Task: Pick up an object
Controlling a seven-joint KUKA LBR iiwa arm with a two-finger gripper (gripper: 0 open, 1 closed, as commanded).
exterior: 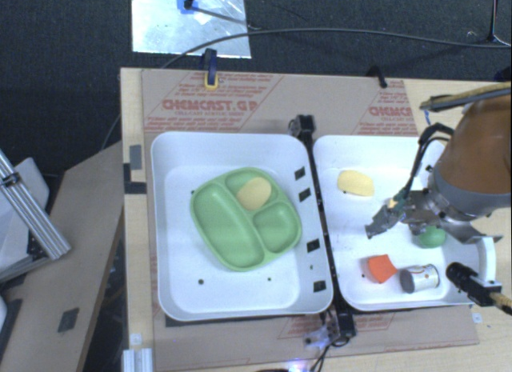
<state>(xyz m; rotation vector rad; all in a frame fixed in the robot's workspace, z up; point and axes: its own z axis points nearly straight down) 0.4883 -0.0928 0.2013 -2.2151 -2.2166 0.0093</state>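
The right bin (352, 286) holds a yellow lemon-shaped piece (356, 183) near its far side. An orange block (381, 268) and a small silver can (421, 278) lying on its side sit near the front wall. A green ball (432, 238) shows partly from under the wrist. My gripper (384, 221) hangs low over the middle of this bin, just left of the green ball, above the orange block and nearer than the yellow piece. I see nothing held in it.
The left bin (172, 202) carries a green divided plate (228, 234) with a yellow rounded piece (254, 193) in its far compartment. A black divider (314, 202) runs between the bins. The arm's grey and orange body (480, 154) covers the right bin's right side.
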